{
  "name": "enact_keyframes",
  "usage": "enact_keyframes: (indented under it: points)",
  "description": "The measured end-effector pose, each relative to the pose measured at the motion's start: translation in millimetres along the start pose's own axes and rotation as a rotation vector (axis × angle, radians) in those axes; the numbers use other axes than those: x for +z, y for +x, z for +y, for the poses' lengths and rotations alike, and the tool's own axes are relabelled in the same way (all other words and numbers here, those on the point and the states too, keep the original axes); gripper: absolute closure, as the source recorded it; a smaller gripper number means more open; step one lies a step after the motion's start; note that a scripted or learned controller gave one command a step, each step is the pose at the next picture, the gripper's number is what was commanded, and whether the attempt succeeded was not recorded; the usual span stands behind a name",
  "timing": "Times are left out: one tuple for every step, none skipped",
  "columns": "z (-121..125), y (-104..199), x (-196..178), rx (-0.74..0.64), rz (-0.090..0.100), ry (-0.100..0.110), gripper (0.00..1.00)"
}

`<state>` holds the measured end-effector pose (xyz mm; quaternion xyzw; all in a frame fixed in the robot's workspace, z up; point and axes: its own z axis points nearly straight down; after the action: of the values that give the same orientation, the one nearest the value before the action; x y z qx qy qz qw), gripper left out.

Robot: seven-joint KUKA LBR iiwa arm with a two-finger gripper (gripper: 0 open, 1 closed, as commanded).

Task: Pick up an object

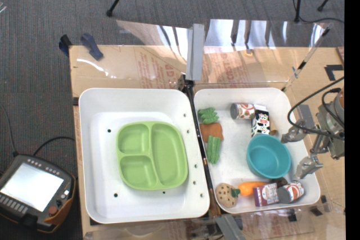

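The right bin (281,96) holds several small things. Among them are a teal bowl (269,156), a cow-patterned carton (260,122), a small can (243,111), a carrot (251,187), a cookie (226,194), a purple can (267,195) and a grey can (291,193). Green toy vegetables (208,116) lie along its left wall. My gripper (298,153) hangs at the bin's right side, just right of the bowl. It is open, one fingertip (292,135) above the bowl's right rim and the other below it, with nothing between them.
A green divided plate (152,154) lies in the left bin (95,115). A grey post (195,56) rises behind the wall between the bins. A tablet controller (34,191) sits on the floor at the lower left. Cables loop beside the arm at the right.
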<state>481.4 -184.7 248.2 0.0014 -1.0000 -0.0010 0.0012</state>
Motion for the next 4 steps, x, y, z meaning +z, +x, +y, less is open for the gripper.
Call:
enact_keyframes:
  points:
    - [-24.6, -2.2, 143.0, 0.04, 0.008, -0.003, 0.0]
    - [46.8, -69.9, 160.3, 0.113, -0.005, -0.002, 0.0]
    - [69.0, -125.7, 161.5, 0.241, 0.03, 0.005, 0.0]
    - [62.1, -69.8, 162.0, 0.326, -0.001, 0.001, 0.0]
